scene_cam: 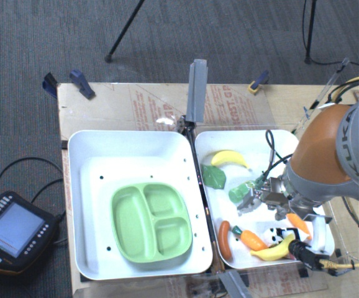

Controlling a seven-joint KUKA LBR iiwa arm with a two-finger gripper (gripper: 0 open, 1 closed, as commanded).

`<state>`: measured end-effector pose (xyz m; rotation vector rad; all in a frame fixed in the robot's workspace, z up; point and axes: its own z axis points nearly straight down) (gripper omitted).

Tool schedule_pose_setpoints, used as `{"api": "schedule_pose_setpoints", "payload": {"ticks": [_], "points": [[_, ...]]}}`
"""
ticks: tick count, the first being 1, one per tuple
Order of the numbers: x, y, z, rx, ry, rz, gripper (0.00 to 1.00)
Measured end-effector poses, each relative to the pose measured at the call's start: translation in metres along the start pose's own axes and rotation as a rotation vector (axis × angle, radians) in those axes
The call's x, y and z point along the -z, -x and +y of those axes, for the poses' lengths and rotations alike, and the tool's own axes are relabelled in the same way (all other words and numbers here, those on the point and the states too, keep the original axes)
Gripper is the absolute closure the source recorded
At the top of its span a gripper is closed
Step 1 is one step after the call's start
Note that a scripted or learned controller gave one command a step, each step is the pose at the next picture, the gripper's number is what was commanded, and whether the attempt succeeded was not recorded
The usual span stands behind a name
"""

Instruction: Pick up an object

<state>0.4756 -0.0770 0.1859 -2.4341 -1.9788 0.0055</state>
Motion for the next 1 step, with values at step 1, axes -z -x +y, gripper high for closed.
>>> {"api": "schedule_pose_setpoints", "payload": {"ticks": [1], "points": [[-0.1002,0.0163,0.0023,0.241,-0.001,0.001,0.00]]}}
